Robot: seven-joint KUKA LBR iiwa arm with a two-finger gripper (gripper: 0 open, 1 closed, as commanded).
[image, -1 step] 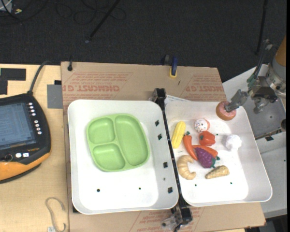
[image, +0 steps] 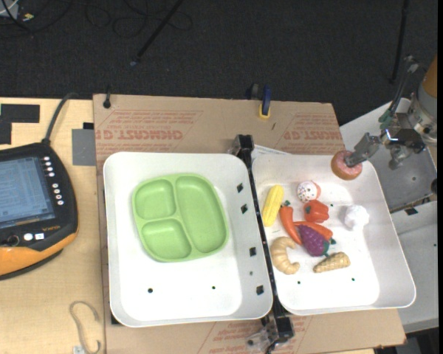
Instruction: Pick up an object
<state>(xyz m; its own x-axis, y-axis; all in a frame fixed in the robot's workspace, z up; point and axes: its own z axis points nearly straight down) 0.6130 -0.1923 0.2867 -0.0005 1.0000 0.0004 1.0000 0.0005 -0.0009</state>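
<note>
My gripper (image: 357, 155) reaches in from the right, over the far right corner of the right bin (image: 387, 286). It is shut on a pink doughnut (image: 345, 167), which sits at its tips above the bin's rim. Lower in that bin lie a yellow corn cob (image: 272, 204), an orange carrot (image: 290, 224), a red pepper (image: 317, 211), a purple eggplant (image: 313, 240), a croissant (image: 284, 255), a tan bread piece (image: 331, 262), a white spotted ball (image: 307, 191) and a white crumpled lump (image: 355, 216).
The left bin (image: 125, 286) holds a green divided plate (image: 179, 217). A black divider (image: 255, 227) separates the bins. An orange and black pendant with a screen (image: 22, 209) lies at the left. Cardboard (image: 207, 124) lies under the bins.
</note>
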